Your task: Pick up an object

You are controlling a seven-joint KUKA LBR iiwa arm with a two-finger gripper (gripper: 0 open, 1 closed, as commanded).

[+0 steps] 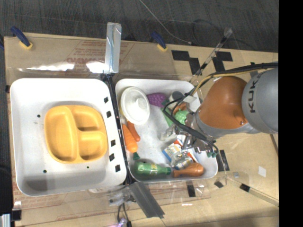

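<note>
While the grey arm with its orange band (222,103) is lowered over the right shallow white bin (156,86), a reaching step is judged in hand. The crinkled blue-and-white packet (173,151) lies just below the wrist. A clean descent is called for next. A green bottle (151,168), orange carrot (131,132) and white bowl (135,104) crowd it.
</note>
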